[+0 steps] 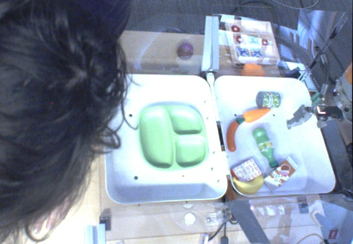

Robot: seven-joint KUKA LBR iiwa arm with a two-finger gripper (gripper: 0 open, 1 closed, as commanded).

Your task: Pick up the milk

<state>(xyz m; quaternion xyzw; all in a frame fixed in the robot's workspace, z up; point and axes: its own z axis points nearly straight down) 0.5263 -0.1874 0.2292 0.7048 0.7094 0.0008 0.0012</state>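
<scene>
The small white-and-red milk carton (281, 174) lies at the near edge of the right white bin (322, 155), just beside a yellow banana (248, 184) and a green plastic bottle (265, 147). It is not yet lifted. Farther back, the grey two-finger gripper (299, 117) hangs apart from it, empty; finger state cannot be determined.

Right bin (317, 179) under gripper (294, 122); green can (268, 99) left of gripper, slightly farther back; carrot (256, 114) just left of gripper, touching red sausage (231, 134) beyond it; green bottle (265, 146) near gripper, left and toward front; small red box (246, 169) on banana (248, 184), farther left at front wall; left bin (118, 182) with green divided plate (172, 141), well left of gripper; orange ball (253, 70), purple ball (186, 49), picture card (251, 39) behind bins; dark hair (55, 88) far left.
</scene>
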